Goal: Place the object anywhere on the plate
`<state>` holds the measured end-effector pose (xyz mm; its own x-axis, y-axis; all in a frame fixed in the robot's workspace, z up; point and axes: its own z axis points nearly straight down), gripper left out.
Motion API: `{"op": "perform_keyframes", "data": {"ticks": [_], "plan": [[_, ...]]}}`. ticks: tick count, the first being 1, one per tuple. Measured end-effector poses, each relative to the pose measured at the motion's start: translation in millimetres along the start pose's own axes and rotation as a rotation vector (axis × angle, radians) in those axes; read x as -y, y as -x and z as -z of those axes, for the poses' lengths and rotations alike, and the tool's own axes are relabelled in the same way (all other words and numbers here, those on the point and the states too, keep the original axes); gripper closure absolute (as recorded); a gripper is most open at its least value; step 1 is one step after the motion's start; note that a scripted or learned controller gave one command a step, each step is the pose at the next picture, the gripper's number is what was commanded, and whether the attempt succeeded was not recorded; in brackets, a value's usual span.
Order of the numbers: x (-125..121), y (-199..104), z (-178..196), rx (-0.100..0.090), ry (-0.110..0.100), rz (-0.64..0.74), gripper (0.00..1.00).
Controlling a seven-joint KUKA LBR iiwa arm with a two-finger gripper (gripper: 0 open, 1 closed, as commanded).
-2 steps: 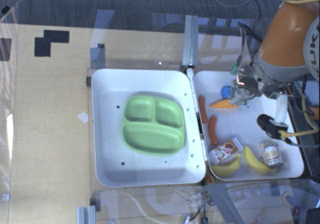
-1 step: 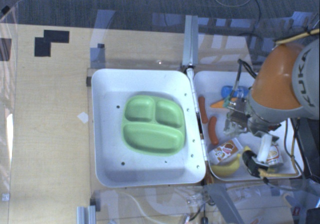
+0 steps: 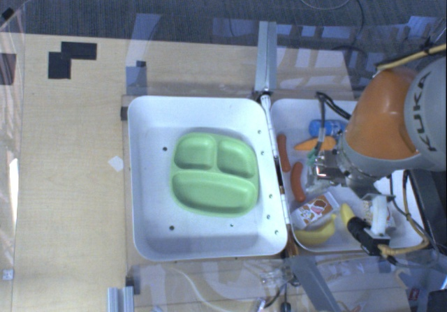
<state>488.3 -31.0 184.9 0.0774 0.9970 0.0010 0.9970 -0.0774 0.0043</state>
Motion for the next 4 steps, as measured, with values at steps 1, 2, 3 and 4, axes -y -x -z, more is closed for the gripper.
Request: {"op": "perform_keyframes", "data": {"ticks": [1,2,3,4], "plan": [[-81,-60,0,0.0,0.0,0.264,1.0],[4,-102,0,0.0,-0.001,0.254,1.0],[5,-62,0,0.0,-0.001,0.019,1.0],[10,-111,-1,-0.001,-0.002,0.314,1.0]]}}
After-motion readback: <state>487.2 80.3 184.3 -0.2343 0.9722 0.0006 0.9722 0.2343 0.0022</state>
